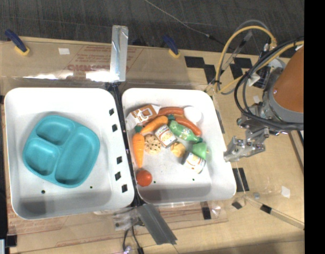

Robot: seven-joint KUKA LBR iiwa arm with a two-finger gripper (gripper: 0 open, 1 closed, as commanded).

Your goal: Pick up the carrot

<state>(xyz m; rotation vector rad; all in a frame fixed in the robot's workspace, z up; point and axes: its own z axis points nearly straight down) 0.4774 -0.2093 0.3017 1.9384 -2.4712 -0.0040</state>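
Two white bins sit side by side on the bench [257, 216]. Along the right bin's [217, 179] left wall lies the carrot [137, 148], a tomato [144, 178] just below it. Outside that bin's right rim hangs the gripper [244, 147], holding nothing.

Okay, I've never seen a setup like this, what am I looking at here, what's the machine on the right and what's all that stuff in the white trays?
One camera looks down at a slant on a bench with two white bins. The left bin holds a teal divided plate. The right bin holds a pile of toy food, with the carrot along its left side and a tomato below it. On the right is a robot arm; its gripper hangs outside the right bin, over the bench, and holds nothing.
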